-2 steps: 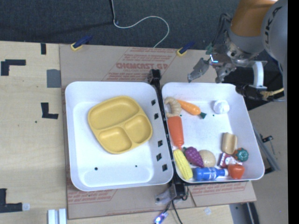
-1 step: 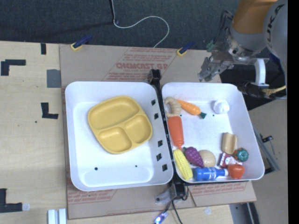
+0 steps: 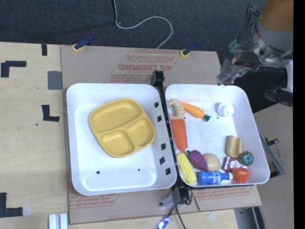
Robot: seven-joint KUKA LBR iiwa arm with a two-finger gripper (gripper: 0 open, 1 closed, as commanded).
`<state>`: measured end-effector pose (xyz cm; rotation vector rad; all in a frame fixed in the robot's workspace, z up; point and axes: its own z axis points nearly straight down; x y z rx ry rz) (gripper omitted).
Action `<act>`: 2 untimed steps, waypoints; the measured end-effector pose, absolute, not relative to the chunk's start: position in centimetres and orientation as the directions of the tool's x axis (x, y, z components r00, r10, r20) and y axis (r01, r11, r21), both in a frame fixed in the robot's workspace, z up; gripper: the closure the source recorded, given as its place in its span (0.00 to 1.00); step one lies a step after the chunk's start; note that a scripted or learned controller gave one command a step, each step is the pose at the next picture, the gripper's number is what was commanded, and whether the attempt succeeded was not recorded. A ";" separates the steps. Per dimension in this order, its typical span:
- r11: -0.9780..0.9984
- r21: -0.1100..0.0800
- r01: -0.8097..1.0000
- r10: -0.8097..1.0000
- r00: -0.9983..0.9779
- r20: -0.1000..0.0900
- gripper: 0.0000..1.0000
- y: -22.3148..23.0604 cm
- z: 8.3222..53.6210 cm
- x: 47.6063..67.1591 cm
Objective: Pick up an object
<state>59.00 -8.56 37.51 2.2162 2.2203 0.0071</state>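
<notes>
Pincer (image 3: 227, 78) on the grey arm hovers over the far right corner of the right-hand shallow white bin (image 3: 251, 123), its grip state impossible to tell. Toy foods crowd that bin, nearest a small white round piece (image 3: 225, 109); descent comes next.

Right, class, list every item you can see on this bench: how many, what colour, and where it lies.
Bins: 2, white, side by side on the bench.
Divided plate: 1, yellow, in the left bin.
Carrots: 2, orange, at the right bin's left and upper part.
Corn cob: 1, yellow, near the right bin's front left corner.
Grapes: 1 bunch, purple, beside the corn.
Bottle: 1, blue, along the right bin's front wall.
Small round thing: 1, white, upper right bin.
Cardboard sheet: 1, brown, under the bins.
Cable: 1, white, behind the bins.
Gripper: 1, grey, above the right bin's far right corner.
</notes>
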 end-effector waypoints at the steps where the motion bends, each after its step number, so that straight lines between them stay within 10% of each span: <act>1: -0.002 0.002 1.000 1.000 0.002 0.000 1.00 -9.4 41.1 52.4; 2: 0.005 -0.008 1.000 1.000 -0.005 0.001 1.00 -4.2 34.5 52.3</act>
